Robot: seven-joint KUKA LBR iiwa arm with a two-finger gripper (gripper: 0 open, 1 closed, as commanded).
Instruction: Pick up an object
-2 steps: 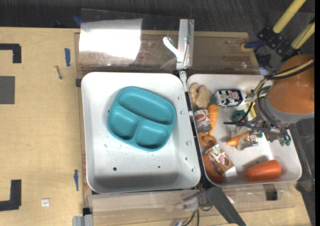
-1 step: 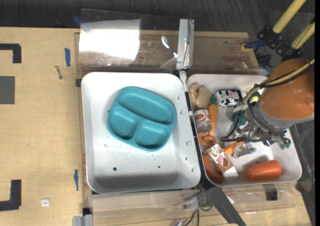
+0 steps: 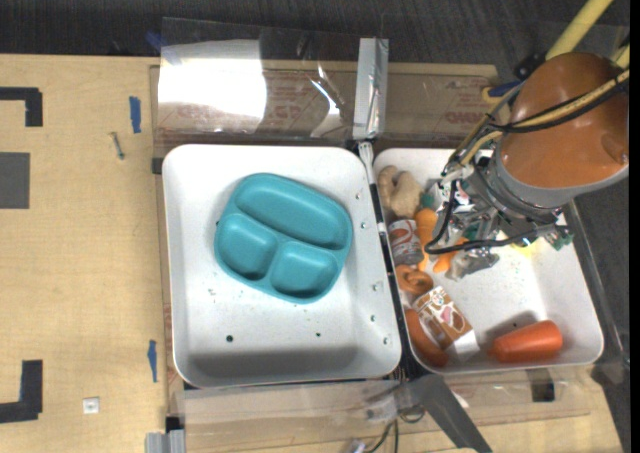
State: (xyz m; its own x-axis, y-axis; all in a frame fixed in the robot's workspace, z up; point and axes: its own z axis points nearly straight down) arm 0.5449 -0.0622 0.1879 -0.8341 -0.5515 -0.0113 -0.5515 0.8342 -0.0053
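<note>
Two white bins side by side on a brown bench [image 3: 70, 271]. In the left bin [image 3: 190, 331], a teal tray [image 3: 283, 234] with three hollows, flat near the middle. Just right of the left bin, touching it along one side, the right bin [image 3: 570, 281], full of small things. Inside the right bin, near the wall shared with the left bin, a lumpy tan thing [image 3: 401, 190] at the far end. Toward the near end from that, close by the same wall, a red and white packet [image 3: 401, 238], then an orange and brown lump [image 3: 413, 279], then a brown and white packet [image 3: 443, 318] lying at a slant. At the near end of the right bin, away from the shared wall, an orange-red carrot shape [image 3: 526, 341] lying on its side. Over the far part of the right bin, the grey arm with its big orange band [image 3: 562, 121], coming in from the right. Below the band, the gripper [image 3: 462, 233], low over the things, with something small and orange [image 3: 427, 222] just beside it. Fingers lost among wires and toys, so cannot tell how wide apart, or whether anything is held.
</note>
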